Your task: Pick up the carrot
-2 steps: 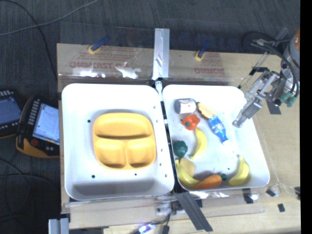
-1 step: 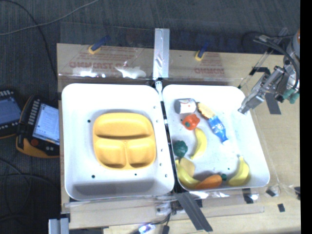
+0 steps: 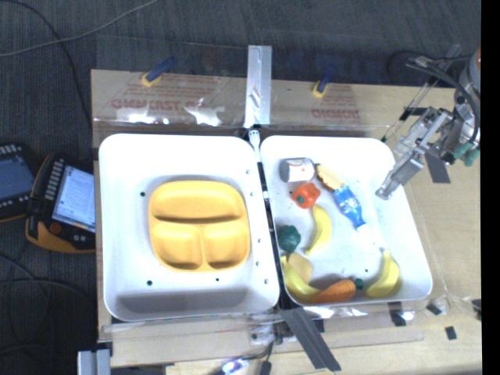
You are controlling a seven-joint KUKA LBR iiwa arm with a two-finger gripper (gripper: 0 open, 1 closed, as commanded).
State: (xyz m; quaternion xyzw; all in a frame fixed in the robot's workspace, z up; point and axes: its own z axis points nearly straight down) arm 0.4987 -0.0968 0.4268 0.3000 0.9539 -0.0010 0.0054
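The carrot [image 3: 334,291] is orange and lies flat near the front wall of the right bin [image 3: 406,237], between a yellow piece [image 3: 298,273] and a small banana [image 3: 385,276]. My gripper [image 3: 393,182] hangs over the right bin's far right rim. It is tilted down to the left, well behind the carrot and to its right. Nothing is seen held in it.
The right bin also holds a white cup [image 3: 297,169], a red-orange fruit [image 3: 306,195], a blue bottle [image 3: 349,206], a long banana [image 3: 319,230] and a green item [image 3: 289,237]. A yellow divided tray [image 3: 201,225] sits in the left bin [image 3: 125,209]. Devices [image 3: 55,205] lie off the bench's left.
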